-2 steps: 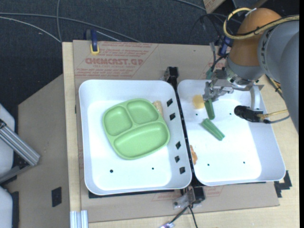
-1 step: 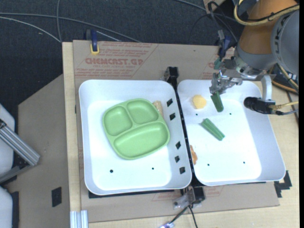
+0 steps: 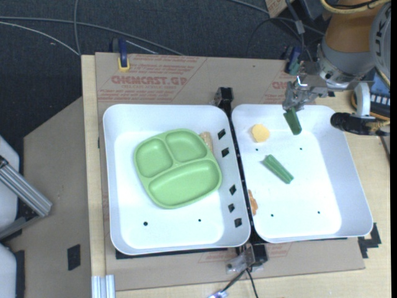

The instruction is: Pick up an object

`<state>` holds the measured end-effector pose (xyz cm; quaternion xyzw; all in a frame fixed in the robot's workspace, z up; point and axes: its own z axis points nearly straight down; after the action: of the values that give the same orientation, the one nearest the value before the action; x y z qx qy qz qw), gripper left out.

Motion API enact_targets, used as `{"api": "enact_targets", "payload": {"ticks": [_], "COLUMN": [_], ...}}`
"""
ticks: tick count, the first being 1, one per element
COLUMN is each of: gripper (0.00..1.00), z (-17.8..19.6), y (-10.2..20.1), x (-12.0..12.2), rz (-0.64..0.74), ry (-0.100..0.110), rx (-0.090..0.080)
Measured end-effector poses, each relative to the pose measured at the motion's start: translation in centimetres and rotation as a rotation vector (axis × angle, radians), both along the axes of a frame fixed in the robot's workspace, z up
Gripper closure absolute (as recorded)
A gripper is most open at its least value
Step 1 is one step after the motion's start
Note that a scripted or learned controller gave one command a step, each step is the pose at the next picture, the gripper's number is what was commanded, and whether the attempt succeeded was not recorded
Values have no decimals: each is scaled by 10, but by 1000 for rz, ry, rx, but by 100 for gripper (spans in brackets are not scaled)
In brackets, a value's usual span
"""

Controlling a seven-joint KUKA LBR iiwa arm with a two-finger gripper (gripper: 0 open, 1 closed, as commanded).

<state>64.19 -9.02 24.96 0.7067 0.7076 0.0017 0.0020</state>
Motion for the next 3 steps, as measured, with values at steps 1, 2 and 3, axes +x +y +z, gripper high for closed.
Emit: {"api": "enact_targets", "payload": {"ticks": [1, 2, 3], "gripper": [100, 100, 100], "z": [-1, -5, -7], "y": [34, 74, 120], "x": [-35, -72, -106], "rz": [0, 1, 0], "ry": [9, 10, 9], "rx": [2, 2, 2]}}
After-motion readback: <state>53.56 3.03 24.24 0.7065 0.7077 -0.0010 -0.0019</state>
